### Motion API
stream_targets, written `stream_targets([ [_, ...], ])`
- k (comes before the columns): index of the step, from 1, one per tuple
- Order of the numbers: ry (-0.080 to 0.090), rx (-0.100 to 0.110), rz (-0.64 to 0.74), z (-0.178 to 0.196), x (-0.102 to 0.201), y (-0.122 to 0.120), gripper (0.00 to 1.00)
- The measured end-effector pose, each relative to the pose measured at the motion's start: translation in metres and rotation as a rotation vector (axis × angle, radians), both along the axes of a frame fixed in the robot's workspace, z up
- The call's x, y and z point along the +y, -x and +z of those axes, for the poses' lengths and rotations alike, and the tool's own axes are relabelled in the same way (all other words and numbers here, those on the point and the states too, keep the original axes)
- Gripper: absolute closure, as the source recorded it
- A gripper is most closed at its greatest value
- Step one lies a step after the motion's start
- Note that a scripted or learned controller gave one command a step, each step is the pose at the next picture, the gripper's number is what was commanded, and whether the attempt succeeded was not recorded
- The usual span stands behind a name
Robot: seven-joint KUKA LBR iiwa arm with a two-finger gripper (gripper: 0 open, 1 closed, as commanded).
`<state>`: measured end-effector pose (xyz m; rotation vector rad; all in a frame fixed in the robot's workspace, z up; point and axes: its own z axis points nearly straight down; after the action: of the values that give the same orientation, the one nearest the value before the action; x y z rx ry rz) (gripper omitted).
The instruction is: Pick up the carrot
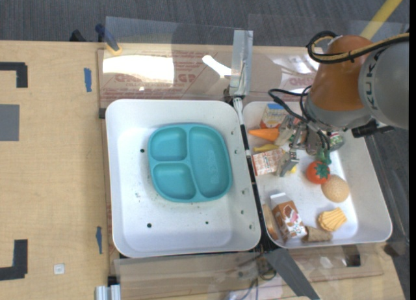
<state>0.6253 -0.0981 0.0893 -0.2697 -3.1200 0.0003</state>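
The orange carrot [264, 134] lies in the right bin [370, 181] near its far left corner, against the bin's left wall. My gripper [300, 154] hangs over the bin's middle, just right of the carrot and slightly nearer the camera. Its two metal fingers [290, 162] point down and stand apart, with nothing between them. The orange wrist band [338, 74] rises behind it.
The right bin also holds a snack packet [270, 161], a tomato [318, 172], a tan bread roll [336, 189], a yellow ridged piece [331, 219], a small carton [289, 220] and a box [275, 116] behind the carrot. A teal divided plate [190, 162] sits in the left bin [130, 181].
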Motion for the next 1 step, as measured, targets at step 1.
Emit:
stream_targets([
  [1,-0.005,0.027,-0.616,-0.0005,0.0187,-0.0036,0.00],
])
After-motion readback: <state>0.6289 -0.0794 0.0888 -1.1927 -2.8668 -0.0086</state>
